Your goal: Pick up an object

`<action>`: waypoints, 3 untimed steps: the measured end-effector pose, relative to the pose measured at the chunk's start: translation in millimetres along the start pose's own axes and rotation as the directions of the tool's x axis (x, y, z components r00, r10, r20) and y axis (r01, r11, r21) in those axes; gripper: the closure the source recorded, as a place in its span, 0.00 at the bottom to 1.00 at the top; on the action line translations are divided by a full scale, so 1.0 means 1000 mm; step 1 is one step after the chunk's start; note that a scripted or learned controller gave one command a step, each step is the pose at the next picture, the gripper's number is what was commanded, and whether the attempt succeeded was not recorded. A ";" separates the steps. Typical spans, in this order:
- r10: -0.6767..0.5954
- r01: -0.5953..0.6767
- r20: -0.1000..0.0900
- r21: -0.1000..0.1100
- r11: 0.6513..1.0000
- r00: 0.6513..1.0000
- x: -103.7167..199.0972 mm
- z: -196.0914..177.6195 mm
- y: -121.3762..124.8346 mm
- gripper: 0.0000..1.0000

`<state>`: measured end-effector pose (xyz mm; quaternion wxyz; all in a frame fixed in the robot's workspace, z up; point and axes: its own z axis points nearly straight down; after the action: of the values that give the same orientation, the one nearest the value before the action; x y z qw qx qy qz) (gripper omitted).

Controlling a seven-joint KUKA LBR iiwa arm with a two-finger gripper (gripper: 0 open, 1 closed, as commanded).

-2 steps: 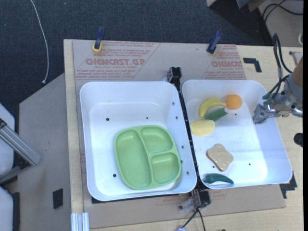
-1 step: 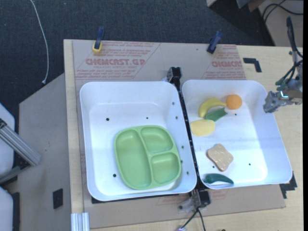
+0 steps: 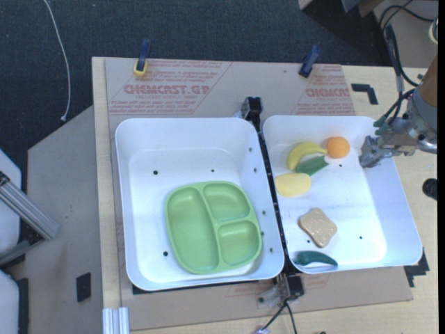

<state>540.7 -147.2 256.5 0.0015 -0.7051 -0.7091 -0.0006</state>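
In the camera view, nothing has yet been lifted: the pincer (image 3: 370, 153) is seen at the right rim of the right bin (image 3: 389, 207), near that bin's far corner, and no object is seen between its fingers. Whether the fingers are spread or pressed together cannot be told from this angle. The grasp itself is judged to be wholly ahead.

The right bin holds every candidate. An orange ball (image 3: 338, 147) lies nearest the pincer, toward the far edge of the desk. Just beside it, a yellow banana (image 3: 303, 152) rests against a green pepper (image 3: 314, 164), and a yellow lemon-like piece (image 3: 293, 184) sits by the wall shared with the other bin. A tan slice of bread (image 3: 318, 227) is placed mid-bin, and a dark green pod (image 3: 316, 259) lies at the near rim.

The left bin (image 3: 139, 186) carries a green divided tray (image 3: 212, 226), its three compartments unfilled.
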 end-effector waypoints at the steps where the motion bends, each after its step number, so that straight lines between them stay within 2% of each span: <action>1: 0.001 -0.001 0.000 0.002 1.000 1.000 0.046 0.010 -0.012 1.00; 3: 0.000 0.000 0.001 -0.001 1.000 1.000 0.153 0.003 -0.016 1.00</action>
<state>523.7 5.5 253.6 0.0009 -0.7052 -0.7090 -0.0004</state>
